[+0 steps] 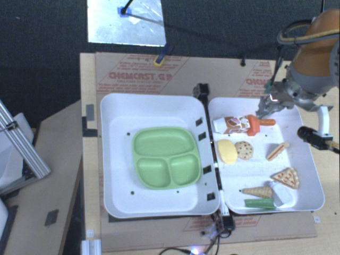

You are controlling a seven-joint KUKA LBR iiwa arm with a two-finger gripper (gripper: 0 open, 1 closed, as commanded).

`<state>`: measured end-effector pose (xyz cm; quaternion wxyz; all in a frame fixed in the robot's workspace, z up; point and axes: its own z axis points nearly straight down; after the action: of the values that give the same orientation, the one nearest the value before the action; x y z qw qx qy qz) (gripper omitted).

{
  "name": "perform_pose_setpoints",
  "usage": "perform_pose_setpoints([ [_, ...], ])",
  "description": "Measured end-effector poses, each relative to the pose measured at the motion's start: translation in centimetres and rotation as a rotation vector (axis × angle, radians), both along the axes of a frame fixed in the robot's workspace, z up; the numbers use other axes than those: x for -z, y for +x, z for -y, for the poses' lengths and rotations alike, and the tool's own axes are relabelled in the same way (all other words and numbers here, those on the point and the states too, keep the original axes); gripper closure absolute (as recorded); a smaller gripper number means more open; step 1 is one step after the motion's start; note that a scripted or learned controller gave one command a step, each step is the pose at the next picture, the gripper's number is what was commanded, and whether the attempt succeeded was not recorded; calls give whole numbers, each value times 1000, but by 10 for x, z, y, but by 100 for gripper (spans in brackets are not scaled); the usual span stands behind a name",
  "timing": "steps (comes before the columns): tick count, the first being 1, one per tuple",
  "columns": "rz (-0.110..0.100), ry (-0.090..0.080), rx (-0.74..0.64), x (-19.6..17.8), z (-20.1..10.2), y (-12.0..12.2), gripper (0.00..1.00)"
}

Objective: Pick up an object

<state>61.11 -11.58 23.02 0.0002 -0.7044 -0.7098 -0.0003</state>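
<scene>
The right bin [311, 158] holds several toy foods. An orange carrot [260, 124] lies at its back beside a white and red packet [232, 124]. In the middle are a yellow lemon [227, 152], a cookie [244, 150] and a hot dog [277, 151]. Toward the front lie a pizza slice [287, 178], an ice cream cone [258, 191] and a green bean pod [260, 202]. My gripper [264, 109] hangs low over the bin's back edge, just above and behind the carrot. I see nothing held in it.
The left bin [114, 121] carries a green divided plate [164, 157]. A black hinge strip [208, 142] runs between the two bins. A black part of the arm [313, 136] juts over the right bin's right rim. A shiny sheet [126, 15] lies beyond the bench.
</scene>
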Motion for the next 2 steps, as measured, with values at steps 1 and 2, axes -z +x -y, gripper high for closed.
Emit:
perform_pose_setpoints([
  [1,-1,1,-1,-8,-44,-33,100],
  [2,-2,1,0,2,-96,-59,100],
])
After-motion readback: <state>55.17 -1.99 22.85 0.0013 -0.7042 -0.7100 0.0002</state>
